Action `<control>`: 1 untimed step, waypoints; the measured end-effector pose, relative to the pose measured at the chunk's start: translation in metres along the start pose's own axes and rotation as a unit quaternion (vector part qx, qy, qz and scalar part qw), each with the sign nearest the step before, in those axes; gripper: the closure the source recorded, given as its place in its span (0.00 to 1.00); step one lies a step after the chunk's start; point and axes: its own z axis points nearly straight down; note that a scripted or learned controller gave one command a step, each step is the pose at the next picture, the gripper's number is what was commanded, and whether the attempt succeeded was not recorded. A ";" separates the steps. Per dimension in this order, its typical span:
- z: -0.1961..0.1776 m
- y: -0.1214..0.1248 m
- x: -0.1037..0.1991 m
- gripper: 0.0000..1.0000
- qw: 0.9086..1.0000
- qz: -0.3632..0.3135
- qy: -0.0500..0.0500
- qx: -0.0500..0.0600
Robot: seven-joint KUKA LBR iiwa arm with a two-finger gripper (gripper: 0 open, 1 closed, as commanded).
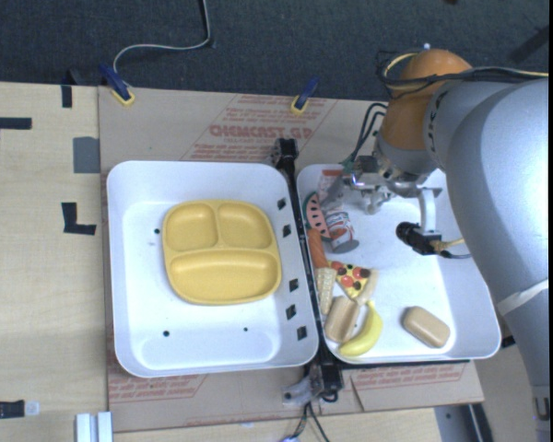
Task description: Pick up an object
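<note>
My gripper (348,188) hangs low over the back left part of the right bin (461,288), under the orange-banded wrist. Just in front of it, a small silver and red can (337,229) lies on its side, close to the gripper; I cannot tell if they touch. An orange carrot (314,247) lies along the bin's left wall. Further forward are a pizza slice (354,280), a waffle cone (325,289), a hot dog bun (341,319), a banana (366,335) and a tan bread roll (426,327).
The left bin (134,274) holds a yellow divided plate (223,251). The big grey arm (498,173) covers the right bin's back right corner. A black clip (286,151) sits where the two bins meet at the back. A black cable part (417,237) hangs beside the wrist.
</note>
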 end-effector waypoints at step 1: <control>0.000 0.000 -0.001 0.00 1.000 -0.001 0.002 0.000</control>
